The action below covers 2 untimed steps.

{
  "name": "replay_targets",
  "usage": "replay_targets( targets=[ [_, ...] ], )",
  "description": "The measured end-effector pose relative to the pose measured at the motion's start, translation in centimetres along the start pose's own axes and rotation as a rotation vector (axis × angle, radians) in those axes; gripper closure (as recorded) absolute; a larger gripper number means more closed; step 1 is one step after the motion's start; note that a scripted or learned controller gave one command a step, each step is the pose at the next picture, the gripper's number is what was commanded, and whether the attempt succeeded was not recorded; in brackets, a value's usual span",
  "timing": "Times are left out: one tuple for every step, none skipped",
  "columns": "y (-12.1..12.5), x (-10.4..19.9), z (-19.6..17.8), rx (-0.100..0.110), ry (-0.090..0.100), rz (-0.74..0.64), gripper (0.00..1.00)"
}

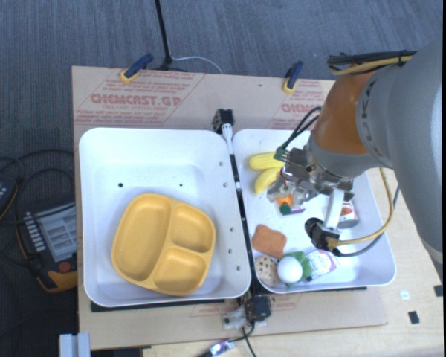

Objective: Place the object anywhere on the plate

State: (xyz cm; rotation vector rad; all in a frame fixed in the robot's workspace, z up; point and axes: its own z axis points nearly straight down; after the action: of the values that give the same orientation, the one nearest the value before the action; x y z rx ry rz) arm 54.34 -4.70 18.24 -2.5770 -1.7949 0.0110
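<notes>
I reach in from the right, my grey casing and glossy orange band bulking over the right bin, a shallow white tray with rounded corners. My gripper hangs low over that bin's upper middle, a cluster of dark metal and cable. I cannot tell how my jaws stand, nor whether anything sits between them; the wrist hides that.

Just to the left of my gripper lies a banana, smooth, yellow and curved, looking like moulded plastic. Right under my gripper sits a small carrot-like piece, orange with a green tip, too small to read clearly. Lower down rests a flat reddish-brown slab with rounded edges, and below it a round speckled cookie against the bin's near wall. Beside the cookie a smooth white ball touches a leafy green toy. A small red-and-white packet lies at the bin's right side.

The plate sits in the left bin, well apart from me: a matt mustard-yellow tray, roughly square with soft corners, divided into three compartments by raised ridges. The bins stand on a cardboard sheet with red print, pinned by two blue-and-yellow clamps
</notes>
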Motion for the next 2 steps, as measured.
replay_targets(
  targets=[
    [1.2, 8.9, 0.0, 0.000, 0.003, 0.064, 1.00],
    [-3.3, 13.8, -4.4, -0.002, 0.003, 0.175, 1.00]
  ],
)
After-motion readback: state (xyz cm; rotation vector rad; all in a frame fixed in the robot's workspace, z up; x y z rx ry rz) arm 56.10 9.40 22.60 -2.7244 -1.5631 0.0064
